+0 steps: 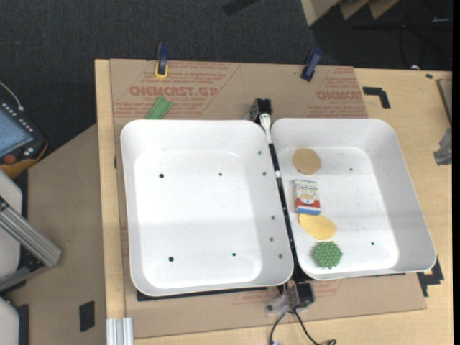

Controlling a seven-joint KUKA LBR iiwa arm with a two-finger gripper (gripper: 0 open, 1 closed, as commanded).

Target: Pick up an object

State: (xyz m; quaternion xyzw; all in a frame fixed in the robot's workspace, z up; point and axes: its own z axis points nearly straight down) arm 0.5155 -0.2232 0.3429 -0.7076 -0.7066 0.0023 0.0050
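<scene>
Several small objects lie in a row along the left side of the right bin (402,214). From back to front they are a round tan disc (307,161), a small white box with red and blue print (307,196), a yellow oval piece (318,226) and a green bumpy ball (327,254). The box and the yellow piece touch or nearly touch. A small grey piece of the arm (443,149) pokes in at the right edge, outside the right bin and well away from the objects.
The left bin (144,157) sits beside the right one, joined by a black strip (277,185). Both rest on a cardboard sheet (215,85) held by two clamps (162,60). A green scrap (158,108) lies behind the left bin.
</scene>
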